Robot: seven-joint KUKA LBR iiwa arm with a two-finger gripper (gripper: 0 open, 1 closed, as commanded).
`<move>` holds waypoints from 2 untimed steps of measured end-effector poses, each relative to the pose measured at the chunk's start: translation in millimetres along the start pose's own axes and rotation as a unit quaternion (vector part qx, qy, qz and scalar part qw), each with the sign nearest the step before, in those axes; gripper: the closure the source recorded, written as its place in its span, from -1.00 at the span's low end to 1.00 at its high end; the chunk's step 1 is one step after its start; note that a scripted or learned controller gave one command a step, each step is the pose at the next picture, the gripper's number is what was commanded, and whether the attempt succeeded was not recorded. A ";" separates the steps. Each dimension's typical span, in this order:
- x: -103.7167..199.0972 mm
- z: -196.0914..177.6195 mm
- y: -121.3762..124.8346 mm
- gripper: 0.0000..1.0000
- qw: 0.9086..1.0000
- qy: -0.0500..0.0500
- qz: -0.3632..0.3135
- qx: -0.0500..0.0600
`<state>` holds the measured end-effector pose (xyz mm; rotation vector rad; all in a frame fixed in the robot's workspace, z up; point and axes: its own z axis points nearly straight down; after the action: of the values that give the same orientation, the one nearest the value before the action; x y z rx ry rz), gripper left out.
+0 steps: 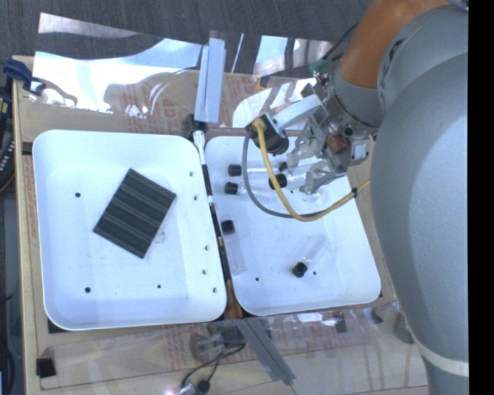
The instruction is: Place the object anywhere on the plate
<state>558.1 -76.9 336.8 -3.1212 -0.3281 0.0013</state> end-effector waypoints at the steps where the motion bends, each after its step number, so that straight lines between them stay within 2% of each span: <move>1: -55.5 70.0 -92.1 1.00 0.999 -0.003 -0.054 0.000; 2: -85.5 48.7 9.3 1.00 0.998 -0.001 -0.060 0.000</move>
<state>476.4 -103.7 288.1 -3.0968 -0.5145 0.0049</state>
